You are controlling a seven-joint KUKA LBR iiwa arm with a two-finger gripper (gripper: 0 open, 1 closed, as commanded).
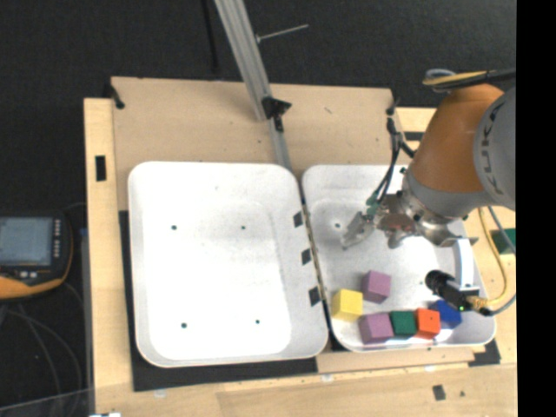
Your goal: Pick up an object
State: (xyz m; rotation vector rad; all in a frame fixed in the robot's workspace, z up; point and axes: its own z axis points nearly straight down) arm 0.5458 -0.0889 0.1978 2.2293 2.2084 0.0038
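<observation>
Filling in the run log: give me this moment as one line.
arm: over right bin | hand: above bin floor, holding nothing visible | blocks: yellow, two purple, green, orange, blue, near front edge

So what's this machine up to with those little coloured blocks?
A robot arm is reaching in from the right, over the right-hand bin, trying to pick up an object. Its gripper hangs above a bare part of that bin with nothing between its fingers. The blocks lie along the bin's near edge: a yellow block, two purple blocks, a green block, an orange block and a blue block. Nothing has been lifted yet.
</observation>
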